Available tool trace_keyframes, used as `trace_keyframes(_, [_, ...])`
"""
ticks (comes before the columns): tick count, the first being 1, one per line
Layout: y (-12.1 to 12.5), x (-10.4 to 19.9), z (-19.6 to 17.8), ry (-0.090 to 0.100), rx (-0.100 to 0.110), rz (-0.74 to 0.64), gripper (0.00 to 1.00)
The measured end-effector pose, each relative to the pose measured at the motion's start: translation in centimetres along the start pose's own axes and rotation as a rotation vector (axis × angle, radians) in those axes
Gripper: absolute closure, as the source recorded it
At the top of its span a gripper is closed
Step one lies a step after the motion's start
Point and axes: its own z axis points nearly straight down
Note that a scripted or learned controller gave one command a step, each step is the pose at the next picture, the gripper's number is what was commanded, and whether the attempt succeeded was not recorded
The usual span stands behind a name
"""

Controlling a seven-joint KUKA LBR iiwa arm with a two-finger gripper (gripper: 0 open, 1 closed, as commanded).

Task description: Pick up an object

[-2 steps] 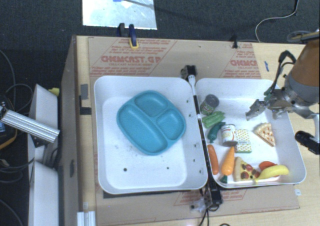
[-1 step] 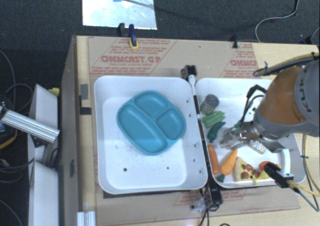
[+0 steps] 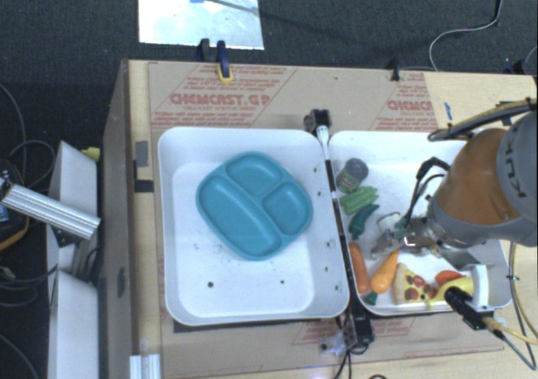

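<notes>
End effector (image 3: 388,239) (mid-bin) among crowded toys (image 3: 363,201)

Board behind left bin (image 3: 220,100): red print, reads about "CHEMCAST GP".
Board behind right bin, upper right of frame (image 3: 409,105): same red print, cut off, not fully legible.

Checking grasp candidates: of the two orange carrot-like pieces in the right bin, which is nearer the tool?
The paler orange carrot, tilted, beside the pizza slice. It lies just below the tool; the redder carrot lies further left, against the bin's left wall.
</notes>
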Motion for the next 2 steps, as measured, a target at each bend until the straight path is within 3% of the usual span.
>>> trace_keyframes(1, [7.5,-3.5,-0.5,-0.001,-0.003,-0.001,0.0])
trace_keyframes(2, [13.0,-7.8,-0.1,-0.002,-0.003,-0.002,0.0])
